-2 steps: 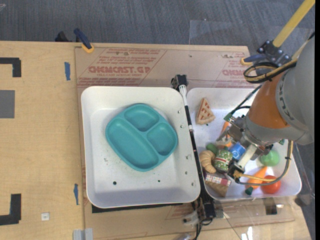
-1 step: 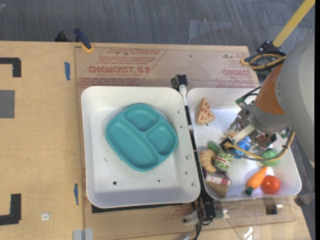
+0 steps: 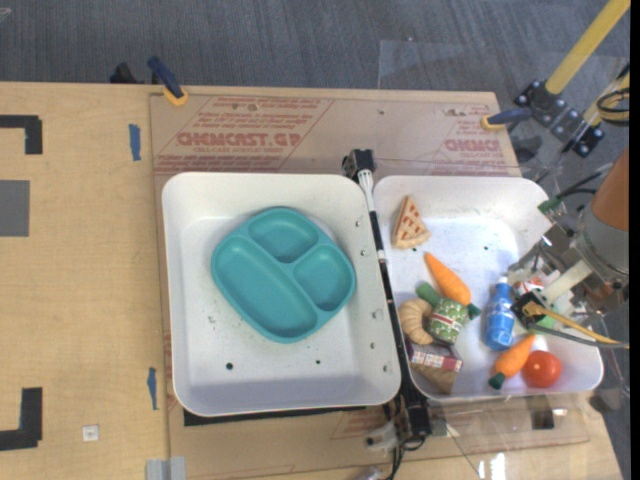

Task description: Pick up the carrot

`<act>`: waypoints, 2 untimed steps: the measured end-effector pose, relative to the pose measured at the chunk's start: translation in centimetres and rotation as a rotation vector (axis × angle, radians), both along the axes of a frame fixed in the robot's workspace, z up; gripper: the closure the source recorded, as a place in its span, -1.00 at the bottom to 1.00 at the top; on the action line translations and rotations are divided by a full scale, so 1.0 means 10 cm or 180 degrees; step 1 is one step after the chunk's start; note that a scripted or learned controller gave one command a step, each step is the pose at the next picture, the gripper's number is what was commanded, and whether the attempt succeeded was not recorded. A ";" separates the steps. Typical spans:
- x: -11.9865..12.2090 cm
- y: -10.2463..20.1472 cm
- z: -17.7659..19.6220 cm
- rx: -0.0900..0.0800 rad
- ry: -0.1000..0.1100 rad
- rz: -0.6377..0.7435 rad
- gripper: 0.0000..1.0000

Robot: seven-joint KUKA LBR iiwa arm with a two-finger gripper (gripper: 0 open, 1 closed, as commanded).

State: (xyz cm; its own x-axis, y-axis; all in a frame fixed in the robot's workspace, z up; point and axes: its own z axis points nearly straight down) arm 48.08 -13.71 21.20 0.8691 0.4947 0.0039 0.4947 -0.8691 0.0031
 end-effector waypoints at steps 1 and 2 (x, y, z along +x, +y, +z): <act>0.00 0.36 -1.14 0.0004 0.0007 -0.0077 -1.00; 0.81 0.40 -1.23 0.0000 0.0009 -0.0432 -1.00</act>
